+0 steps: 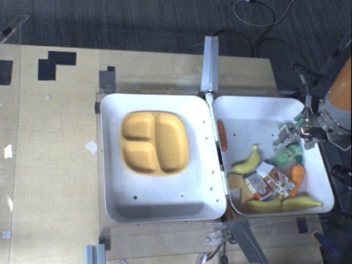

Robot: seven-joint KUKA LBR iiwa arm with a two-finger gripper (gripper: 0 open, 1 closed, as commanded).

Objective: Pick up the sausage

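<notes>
The sausage (221,135) is a slim reddish-brown link lying lengthwise against the left wall of the right bin (258,106). My gripper (291,135) hangs over the right side of that bin, just above a green item (289,156) and well to the right of the sausage. Nothing shows in its grasp. The arm's orange band sits at the view's right edge.
Near the front of the right bin lie a small banana (248,160), a long banana (284,204), a carrot (297,175) and some small cartons (267,182). The left bin (110,164) holds a yellow divided plate (155,142). A metal post (209,65) stands between the bins.
</notes>
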